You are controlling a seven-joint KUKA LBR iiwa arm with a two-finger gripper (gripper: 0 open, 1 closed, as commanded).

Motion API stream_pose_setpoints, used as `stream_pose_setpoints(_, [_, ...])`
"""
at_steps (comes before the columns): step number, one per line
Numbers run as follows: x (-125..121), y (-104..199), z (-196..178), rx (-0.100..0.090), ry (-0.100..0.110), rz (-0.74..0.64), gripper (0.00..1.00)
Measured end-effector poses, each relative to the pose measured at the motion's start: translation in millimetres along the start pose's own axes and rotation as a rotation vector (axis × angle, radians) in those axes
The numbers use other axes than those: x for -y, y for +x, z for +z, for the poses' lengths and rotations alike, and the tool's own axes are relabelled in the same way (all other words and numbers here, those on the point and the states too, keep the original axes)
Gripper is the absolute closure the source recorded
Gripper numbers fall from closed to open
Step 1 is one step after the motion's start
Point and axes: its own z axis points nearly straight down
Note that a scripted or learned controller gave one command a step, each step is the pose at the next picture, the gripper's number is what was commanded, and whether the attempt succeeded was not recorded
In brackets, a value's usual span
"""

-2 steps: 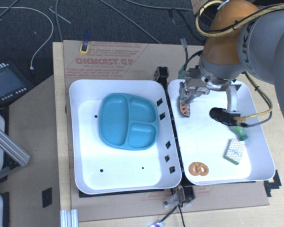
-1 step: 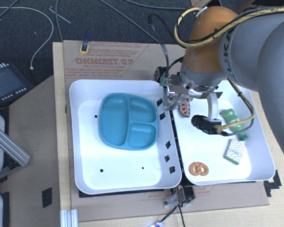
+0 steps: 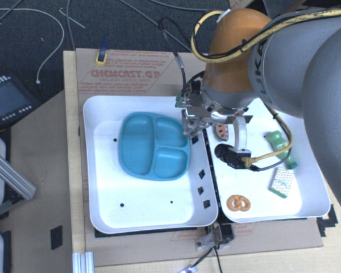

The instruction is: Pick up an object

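Camera view: the tool (image 3: 191, 124) hangs low at the centre of the frame, right at the wall where the left bin (image 3: 148, 205) and the right bin (image 3: 310, 197) meet, just at the right rim of the blue divided plate (image 3: 152, 147). Whether it is spread or pressed together cannot be told, because the wrist covers it, and nothing shows as pinched. The plate lies flat in the upper middle of the left bin and looks like the nearest thing to take. A small pink piece (image 3: 221, 131) lies just right of the tool in the right bin. Further right are a green toy (image 3: 275, 137) and a white-and-green packet (image 3: 282, 182), and a pretzel (image 3: 237, 203) lies lower down. The risk I see is the position: so close to the dividing wall, the tool may strike the bin edge or catch only the plate's thin rim, and the shallow, smooth plate could slip or tilt out as it rises.
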Motion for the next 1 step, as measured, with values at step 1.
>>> stream_pose_setpoints(1, [-0.6, -1.8, 0.9, 0.001, 0.000, 0.003, 0.00])
